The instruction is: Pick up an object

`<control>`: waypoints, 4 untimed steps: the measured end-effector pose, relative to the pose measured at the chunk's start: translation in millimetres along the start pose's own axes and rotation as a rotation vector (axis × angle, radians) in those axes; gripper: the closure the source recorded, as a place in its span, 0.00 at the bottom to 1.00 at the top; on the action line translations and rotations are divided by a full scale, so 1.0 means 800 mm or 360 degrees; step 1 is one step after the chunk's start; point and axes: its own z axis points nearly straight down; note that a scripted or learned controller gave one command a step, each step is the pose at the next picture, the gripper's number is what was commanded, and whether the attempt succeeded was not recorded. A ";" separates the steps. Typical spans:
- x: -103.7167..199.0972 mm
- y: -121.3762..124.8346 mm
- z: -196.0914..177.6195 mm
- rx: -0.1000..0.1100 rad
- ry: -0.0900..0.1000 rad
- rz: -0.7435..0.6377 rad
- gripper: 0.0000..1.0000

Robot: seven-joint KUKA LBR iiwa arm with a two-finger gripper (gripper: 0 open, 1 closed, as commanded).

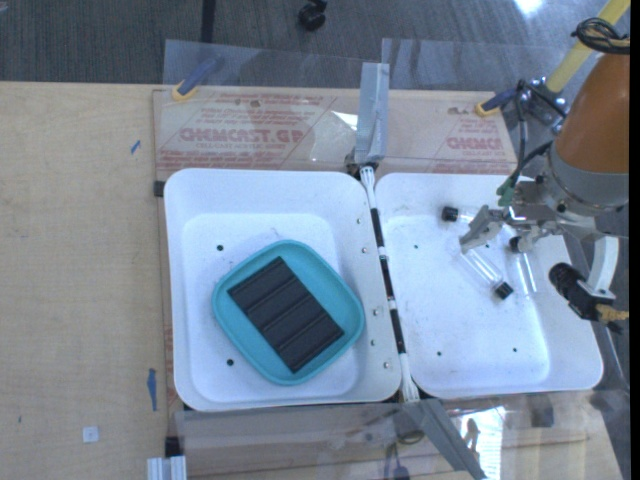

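2 bins (190, 268), 1 teal tray (232, 323)

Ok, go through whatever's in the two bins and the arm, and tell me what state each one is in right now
Teal tray: lying flat in the left bin, turned at an angle, carrying dark slabs.
Dark slabs: laid side by side on the tray.
Clear tube: lying on its side in the right bin, dark cap at one end.
Small black cap: loose on the right bin floor.
End effector: low over the right bin, next to the clear tube.
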 end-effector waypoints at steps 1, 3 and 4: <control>-0.110 0.061 0.132 -0.0012 -0.0007 -0.0314 0.00; -0.115 -0.003 0.176 -0.0034 0.0037 -0.0342 0.00; -0.101 -0.004 0.177 -0.0023 0.0005 -0.0413 0.00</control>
